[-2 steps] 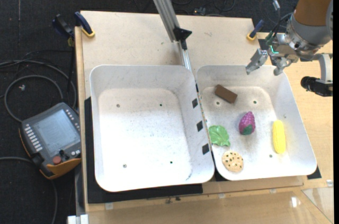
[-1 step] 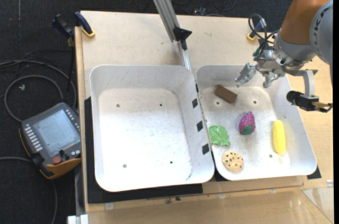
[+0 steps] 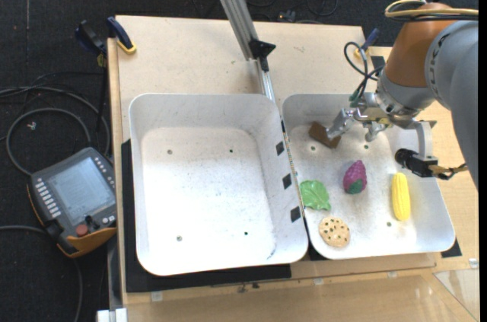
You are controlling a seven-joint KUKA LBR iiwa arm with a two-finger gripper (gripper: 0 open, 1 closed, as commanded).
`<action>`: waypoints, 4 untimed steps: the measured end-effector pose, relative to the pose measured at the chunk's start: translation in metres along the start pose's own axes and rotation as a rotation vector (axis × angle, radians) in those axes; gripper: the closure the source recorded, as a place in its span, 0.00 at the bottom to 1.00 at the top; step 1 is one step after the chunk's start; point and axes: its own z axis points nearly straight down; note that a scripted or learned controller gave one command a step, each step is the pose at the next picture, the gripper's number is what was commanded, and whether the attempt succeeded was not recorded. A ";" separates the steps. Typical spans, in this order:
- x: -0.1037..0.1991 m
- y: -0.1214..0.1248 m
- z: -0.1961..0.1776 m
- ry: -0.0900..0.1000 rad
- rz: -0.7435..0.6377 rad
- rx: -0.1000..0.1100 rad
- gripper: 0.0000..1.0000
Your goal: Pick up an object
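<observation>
My gripper [image 3: 356, 122] hangs with fingers spread and nothing in them; the brown block [image 3: 324, 135] lies just left, long axis slanting toward the near right.

Contents of the right bin [image 3: 437, 237]. A brown block [image 3: 324, 135] lies tilted near the far left corner. A purple, berry-like piece [image 3: 354, 176] rests at mid-floor. A yellow corn cob [image 3: 400, 196] lies lengthwise to its right. A green leaf [image 3: 315, 195] touches the left wall; a tan, speckled cookie [image 3: 334, 231] sits just in front of it.
</observation>
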 end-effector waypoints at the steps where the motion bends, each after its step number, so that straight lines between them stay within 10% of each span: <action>1: 0.000 0.002 0.011 -0.001 0.000 -0.008 0.00; 2: 0.001 0.003 -0.001 -0.002 -0.001 -0.013 1.00; 4: 0.001 0.012 -0.130 -0.003 -0.003 -0.014 1.00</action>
